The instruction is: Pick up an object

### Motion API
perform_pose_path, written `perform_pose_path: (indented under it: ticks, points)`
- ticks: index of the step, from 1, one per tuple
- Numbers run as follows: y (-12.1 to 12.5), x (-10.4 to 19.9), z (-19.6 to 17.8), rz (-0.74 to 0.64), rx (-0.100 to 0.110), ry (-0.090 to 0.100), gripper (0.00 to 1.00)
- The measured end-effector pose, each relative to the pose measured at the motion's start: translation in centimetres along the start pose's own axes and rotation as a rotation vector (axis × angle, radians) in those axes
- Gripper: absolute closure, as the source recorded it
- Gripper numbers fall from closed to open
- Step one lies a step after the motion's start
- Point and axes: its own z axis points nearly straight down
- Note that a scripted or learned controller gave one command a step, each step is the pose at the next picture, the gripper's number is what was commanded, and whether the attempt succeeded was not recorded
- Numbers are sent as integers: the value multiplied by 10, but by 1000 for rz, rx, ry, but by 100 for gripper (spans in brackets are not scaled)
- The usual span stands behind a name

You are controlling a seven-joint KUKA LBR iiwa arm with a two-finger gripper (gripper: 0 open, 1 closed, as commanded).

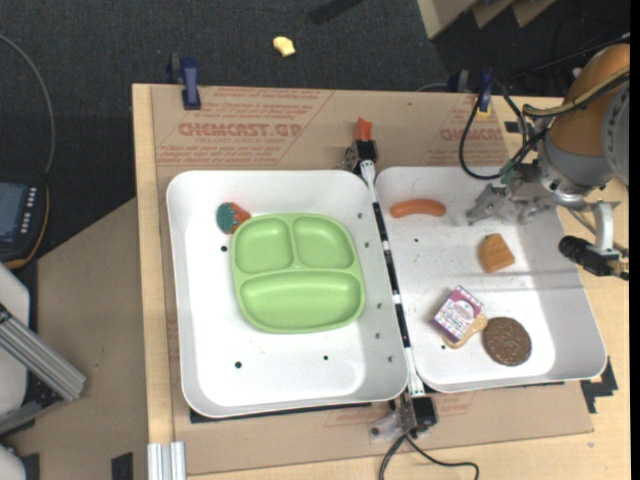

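The gripper [508, 200] hangs over the right bin's [570, 358] far edge; whether it is released or clenched I cannot tell. In that bin lie a sausage [417, 208], bread [496, 253], a packet [459, 315] and a cookie [507, 340]

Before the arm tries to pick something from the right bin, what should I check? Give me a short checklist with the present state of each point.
1. Gripper is over the right bin: ok, near its far edge.
2. Gripper is free of any load: cannot tell.
3. Bread piece lies apart from other things: ok, closest to the gripper.
4. Sausage has free space around it: ok.
5. Purple packet and brown cookie are separated: not ok, they touch.
6. Green plate stays out of the way: ok, it lies in the left bin.
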Motion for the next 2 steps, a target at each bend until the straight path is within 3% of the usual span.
perform_pose_path:
  ticks: [1,2]
  points:
    - [-49,14,12,4,5,4,0]
    - [-45,13,0,2,-4,0,100]
